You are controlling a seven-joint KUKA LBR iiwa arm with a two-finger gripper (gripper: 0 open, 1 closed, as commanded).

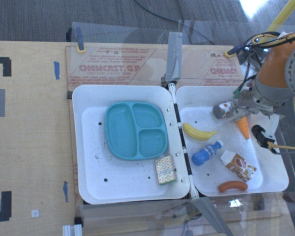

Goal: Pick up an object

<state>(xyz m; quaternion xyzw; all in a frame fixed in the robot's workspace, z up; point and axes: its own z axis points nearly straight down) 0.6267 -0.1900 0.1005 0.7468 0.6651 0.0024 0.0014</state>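
You have the arm reaching in from the right edge of the frame, its wrist hanging over the upper right part of the right bin point(280, 176), and the gripper point(236, 111) sits low among the objects there. How far the claw is open, or whether it has closed on anything, cannot be told from this angle; the wrist body hides the tips. Right at the gripper's end lies a small grey can point(221, 110) on its side, and just below it an orange carrot point(243, 127) pokes out from under the wrist, so either could be the target. That corner is likely chosen because it is the nearest reach. The rest of the right bin is loosely scattered: a yellow banana point(198, 132) near the divider, a blue bottle point(206, 153) lying down at centre, a snack packet point(239, 165) to its right, and a sausage point(232, 186) near the lower rim. Each lies apart from its neighbours, which leaves room for a grasp. In the left bin point(86, 146) a teal divided plate point(136, 130) fills the middle, with a patterned sponge point(165, 170) just off its lower right corner.
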